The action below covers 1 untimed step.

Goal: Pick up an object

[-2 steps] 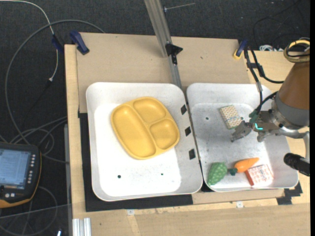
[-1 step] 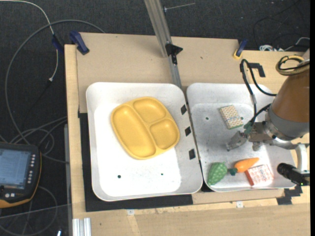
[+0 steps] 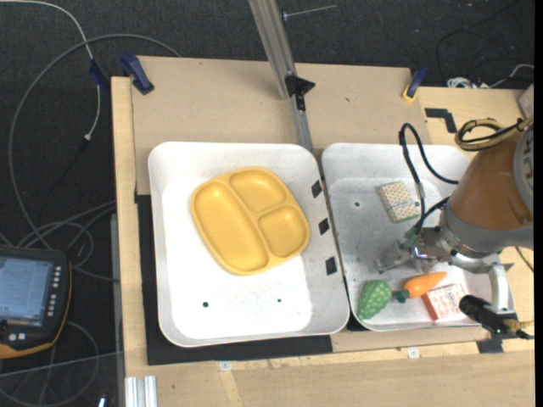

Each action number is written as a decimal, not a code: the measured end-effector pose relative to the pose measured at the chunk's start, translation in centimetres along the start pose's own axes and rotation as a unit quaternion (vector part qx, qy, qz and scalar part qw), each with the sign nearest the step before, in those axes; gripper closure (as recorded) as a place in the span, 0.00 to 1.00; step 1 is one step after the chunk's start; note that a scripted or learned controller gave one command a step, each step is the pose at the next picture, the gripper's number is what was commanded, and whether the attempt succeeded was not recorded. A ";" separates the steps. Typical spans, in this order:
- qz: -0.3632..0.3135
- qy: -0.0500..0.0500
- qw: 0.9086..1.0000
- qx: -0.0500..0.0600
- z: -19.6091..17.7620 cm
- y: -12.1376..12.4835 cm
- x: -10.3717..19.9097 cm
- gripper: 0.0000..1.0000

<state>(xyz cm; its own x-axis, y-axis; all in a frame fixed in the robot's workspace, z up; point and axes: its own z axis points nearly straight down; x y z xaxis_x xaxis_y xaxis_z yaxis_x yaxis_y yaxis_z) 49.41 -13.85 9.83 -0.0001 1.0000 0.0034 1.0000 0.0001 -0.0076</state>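
The right bin (image 3: 361, 176) holds a beige square cracker-like piece (image 3: 398, 199) near its back. Along its front lie a green lumpy toy (image 3: 374, 298), an orange carrot (image 3: 424, 283) and a small red-and-white box (image 3: 445, 300). My gripper (image 3: 405, 253) hangs low over the middle of this bin, just above and left of the carrot, with the grey arm and its orange band (image 3: 496, 189) behind it to the right. Nothing shows held in the gripper. The arm's bulk hides part of the bin's right side.
The left bin (image 3: 246, 316) carries a yellow divided plate (image 3: 249, 220). A metal pole (image 3: 273, 24) rises from the bench's back edge between the bins. Black cables (image 3: 416, 155) loop over the right bin's back. A handheld screen (image 3: 25, 299) lies off the bench, far left.
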 end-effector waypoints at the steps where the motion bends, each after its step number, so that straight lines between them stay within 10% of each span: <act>1: 0.000 -0.001 1.000 -0.004 -1.4 0.2 0.0 1.00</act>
<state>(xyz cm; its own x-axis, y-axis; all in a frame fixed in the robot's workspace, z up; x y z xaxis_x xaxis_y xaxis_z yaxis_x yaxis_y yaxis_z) 49.62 -13.86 11.23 -0.0005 1.0000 0.0019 1.0000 0.0005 0.0003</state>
